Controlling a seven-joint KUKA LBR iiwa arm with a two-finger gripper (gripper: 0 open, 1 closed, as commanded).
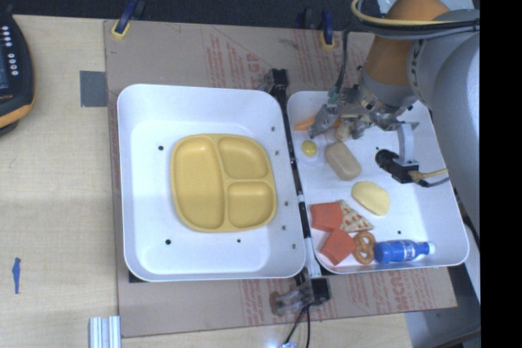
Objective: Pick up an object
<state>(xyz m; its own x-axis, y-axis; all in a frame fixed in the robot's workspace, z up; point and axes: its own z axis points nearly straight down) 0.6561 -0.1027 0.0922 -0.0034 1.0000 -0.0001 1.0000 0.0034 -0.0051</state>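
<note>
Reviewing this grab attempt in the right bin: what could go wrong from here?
The gripper hangs at the right bin's far left corner, by the wall and the divider, so it may bump them. The orange piece, small yellow ball and tan roll lie close together there; a grab could catch two or nudge one away. The ball may also roll off.

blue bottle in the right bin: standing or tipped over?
Tipped over. The blue bottle lies on its side along the near edge of the right bin, white cap end pointing right, beside the pretzel.
</note>
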